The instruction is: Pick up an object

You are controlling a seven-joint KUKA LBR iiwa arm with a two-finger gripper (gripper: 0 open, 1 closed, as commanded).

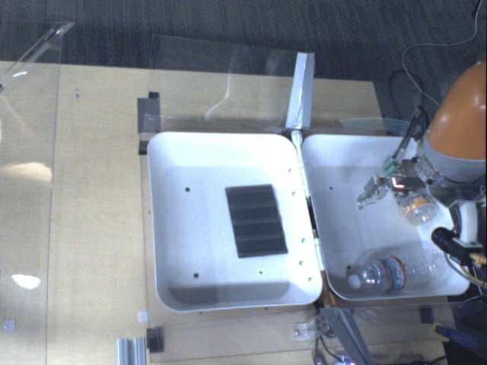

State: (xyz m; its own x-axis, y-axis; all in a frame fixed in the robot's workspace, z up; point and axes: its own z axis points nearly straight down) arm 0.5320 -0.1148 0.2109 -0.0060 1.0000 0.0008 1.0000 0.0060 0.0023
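A black ribbed rectangular pad (257, 220) lies flat in the middle of the left bin (171, 204). A clear plastic bottle (384, 274) with a blue label lies on its side along the front wall of the right bin (335, 173). A small clear object with orange inside (418, 207) sits near that bin's right side, partly under the arm. My gripper (374, 190) hangs over the middle of the right bin, left of the small clear object and well behind the bottle. I see nothing held in it.
The arm's orange band (460, 120) and grey wrist cover the right bin's far right corner. A metal divider post (300, 90) rises behind the seam between the bins. Cables (456, 253) hang by the right bin's right rim.
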